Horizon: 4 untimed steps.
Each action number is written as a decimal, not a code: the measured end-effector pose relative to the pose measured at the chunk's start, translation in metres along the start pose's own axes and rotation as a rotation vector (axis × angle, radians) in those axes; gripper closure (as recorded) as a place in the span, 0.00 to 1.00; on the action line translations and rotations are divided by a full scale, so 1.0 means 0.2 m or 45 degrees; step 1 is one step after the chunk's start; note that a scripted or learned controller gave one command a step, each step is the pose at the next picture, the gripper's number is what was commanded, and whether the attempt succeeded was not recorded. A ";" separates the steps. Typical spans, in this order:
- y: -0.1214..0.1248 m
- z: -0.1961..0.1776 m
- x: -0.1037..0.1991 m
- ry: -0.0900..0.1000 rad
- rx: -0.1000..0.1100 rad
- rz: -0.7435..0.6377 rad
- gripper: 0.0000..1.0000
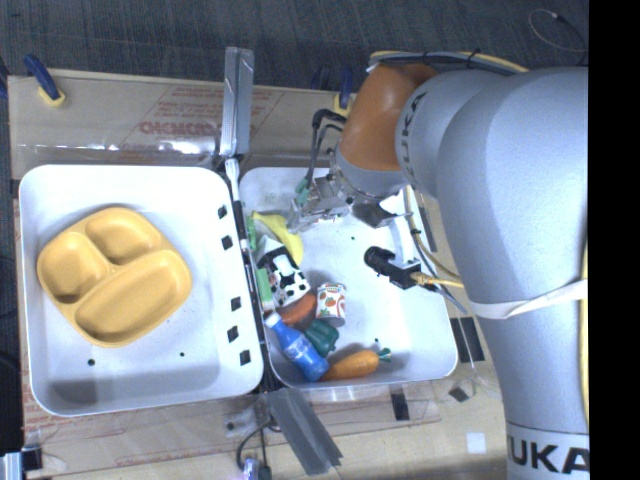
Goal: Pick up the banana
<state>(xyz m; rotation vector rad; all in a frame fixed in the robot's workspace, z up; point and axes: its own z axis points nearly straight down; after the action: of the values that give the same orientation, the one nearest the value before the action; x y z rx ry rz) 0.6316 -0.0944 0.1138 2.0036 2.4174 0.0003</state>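
Over the right bin [430,353], the end effector [318,200] is hanging just beside the banana [279,232]; whether it is released or clenched I cannot tell, and no item is showing in its grip. The banana is lying at that bin's left wall, touching a black-and-white toy [286,273] below it. Further down, a carrot [352,364] and a blue bottle [297,350] are resting. A yellow tray [112,273] is sitting in the left bin [60,388]. Both bins are standing on a counter [150,108] with faded red print, unreadable. "UKA" is showing on the arm [520,168].
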 end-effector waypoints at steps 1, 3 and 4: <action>0.00 0.00 0.00 0.000 0.000 0.000 0.00; -0.07 0.06 0.00 0.001 0.005 -0.007 1.00; -0.09 0.05 -0.06 0.002 0.004 -0.048 1.00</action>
<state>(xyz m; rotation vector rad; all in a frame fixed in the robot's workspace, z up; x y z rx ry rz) 0.6155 -0.1092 0.1031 1.9598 2.4573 -0.0021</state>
